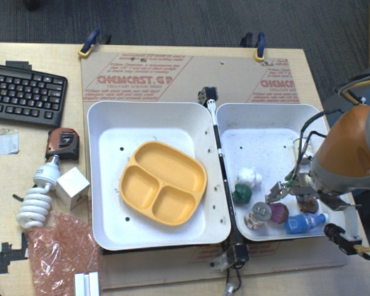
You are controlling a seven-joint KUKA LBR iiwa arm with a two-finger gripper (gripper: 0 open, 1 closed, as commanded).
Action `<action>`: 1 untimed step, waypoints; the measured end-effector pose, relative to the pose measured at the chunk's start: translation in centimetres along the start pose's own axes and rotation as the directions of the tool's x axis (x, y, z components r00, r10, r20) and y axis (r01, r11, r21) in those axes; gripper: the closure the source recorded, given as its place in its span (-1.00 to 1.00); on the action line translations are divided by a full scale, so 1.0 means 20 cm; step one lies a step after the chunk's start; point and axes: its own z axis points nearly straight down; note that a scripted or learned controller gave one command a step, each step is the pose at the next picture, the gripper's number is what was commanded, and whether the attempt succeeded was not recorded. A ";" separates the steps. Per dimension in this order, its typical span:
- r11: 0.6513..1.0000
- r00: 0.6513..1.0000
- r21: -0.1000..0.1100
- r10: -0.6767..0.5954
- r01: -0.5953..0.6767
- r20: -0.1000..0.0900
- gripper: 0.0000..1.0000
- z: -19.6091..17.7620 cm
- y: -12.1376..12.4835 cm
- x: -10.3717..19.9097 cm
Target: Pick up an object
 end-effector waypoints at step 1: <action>1.000 1.000 -0.002 0.004 -0.004 0.000 1.00 -0.05 0.00 0.00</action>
